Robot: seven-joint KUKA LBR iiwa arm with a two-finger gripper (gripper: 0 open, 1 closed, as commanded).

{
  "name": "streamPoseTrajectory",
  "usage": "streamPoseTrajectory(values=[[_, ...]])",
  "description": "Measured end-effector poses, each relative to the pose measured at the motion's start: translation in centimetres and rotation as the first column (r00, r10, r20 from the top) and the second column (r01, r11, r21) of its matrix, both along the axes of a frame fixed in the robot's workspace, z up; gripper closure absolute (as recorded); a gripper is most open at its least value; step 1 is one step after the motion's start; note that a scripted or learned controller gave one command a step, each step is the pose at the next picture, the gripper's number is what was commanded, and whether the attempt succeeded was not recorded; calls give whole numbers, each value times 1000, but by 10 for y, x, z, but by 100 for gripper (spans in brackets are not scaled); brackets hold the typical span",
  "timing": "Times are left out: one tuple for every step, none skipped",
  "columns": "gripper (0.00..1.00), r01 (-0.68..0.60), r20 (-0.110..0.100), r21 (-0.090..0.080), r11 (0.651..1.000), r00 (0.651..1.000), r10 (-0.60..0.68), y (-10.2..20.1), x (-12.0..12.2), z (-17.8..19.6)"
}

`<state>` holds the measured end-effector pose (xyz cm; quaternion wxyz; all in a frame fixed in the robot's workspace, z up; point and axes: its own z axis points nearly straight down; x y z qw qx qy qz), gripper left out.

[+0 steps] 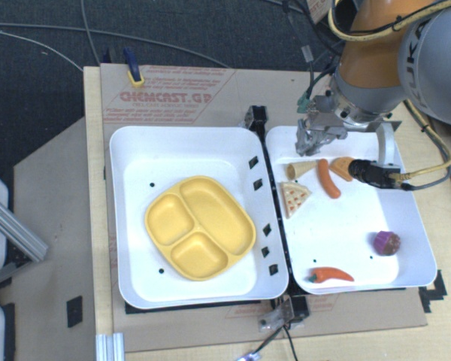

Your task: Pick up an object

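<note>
Over the right bin's far-left corner the arm reached down, its pincer empty, fingers slightly parted, just beside the sausage and the waffle wedge.

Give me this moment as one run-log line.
pincer: over right bin's far left corner | grasp: none seen | nearest: hot dog | yellow tray: left bin
</note>
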<state>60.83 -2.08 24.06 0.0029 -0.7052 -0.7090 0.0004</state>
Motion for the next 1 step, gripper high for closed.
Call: streamPoseTrajectory(values=[[100,1,0,-1,1000,1000,-1,40,-20,-9]])
